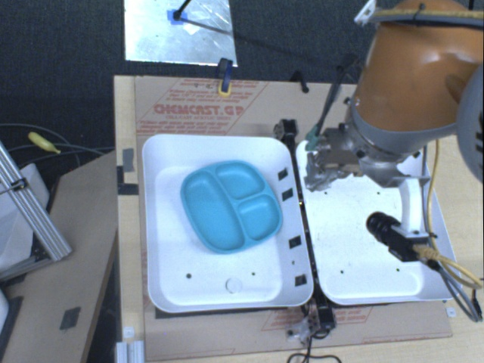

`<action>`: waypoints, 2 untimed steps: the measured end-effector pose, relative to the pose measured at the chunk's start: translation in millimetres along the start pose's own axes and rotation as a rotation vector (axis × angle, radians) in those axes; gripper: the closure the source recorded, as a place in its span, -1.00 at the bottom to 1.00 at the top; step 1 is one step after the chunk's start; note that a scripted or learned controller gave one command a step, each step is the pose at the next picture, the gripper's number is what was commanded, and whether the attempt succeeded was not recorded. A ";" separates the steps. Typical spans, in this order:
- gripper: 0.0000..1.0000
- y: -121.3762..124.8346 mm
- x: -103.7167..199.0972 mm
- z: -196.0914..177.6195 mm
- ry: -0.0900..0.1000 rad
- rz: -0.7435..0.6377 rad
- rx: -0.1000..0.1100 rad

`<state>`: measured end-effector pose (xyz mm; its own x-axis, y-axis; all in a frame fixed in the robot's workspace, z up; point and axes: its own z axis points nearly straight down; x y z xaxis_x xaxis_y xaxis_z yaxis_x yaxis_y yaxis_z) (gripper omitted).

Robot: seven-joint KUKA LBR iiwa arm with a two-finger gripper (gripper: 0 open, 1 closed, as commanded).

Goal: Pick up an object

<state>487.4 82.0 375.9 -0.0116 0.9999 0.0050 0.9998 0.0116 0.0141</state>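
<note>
Eyes on the blue divided plate [228,205], the one thing up for grabs here, and it lies flat on the floor of the left bin [168,242], roughly in the middle and turned at a slant to the bin's walls. It faces up: one long compartment on its left side, two smaller ones on its right. Just below the plate, near the bin's front wall, there's a faint small round mark [233,284]; what it is, I can't make out. Over to the right of the plate, across the wall the bins share, the gripper [321,169] hangs over the far left corner of the right bin [352,229], well apart from the plate and not touching it. Whether the gripper is released or clenched, I cannot tell; from this angle it's a jumble of dark metal against the white. Above it and further right of the plate, the arm [416,59] looms large, its orange band bulking up the corner of the view. A row of small black clips [287,195] runs down the shared wall, just right of the plate. Beyond the plate, red-printed cardboard [198,103] pokes out from under the bins, and further back lies a silvery sheet [151,21].
</note>
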 end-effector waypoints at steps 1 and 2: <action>1.00 39.6 -30.4 -24.0 -0.005 0.013 0.006; 1.00 46.2 56.9 -29.7 -0.002 0.001 0.009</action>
<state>532.5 139.2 406.5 -0.0104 0.9999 0.0029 0.9999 0.0104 0.0048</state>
